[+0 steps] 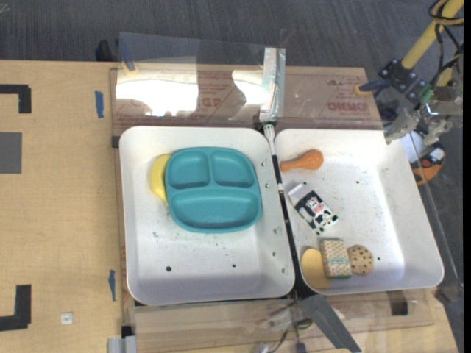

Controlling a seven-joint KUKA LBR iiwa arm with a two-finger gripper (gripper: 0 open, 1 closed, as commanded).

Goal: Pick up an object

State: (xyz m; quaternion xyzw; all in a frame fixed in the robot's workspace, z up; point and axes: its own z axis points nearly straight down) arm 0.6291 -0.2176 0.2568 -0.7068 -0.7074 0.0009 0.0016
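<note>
- The gripper is hovering beyond the right bin's far right corner, clear of the contents; whether it is open or closed cannot be told.
- An orange object, a printed card and a cookie are lying in that bin.
- A teal divided plate is sitting in the left bin.

A light wooden tabletop carries two shallow white bins side by side, the left bin touching the right bin.
</note>
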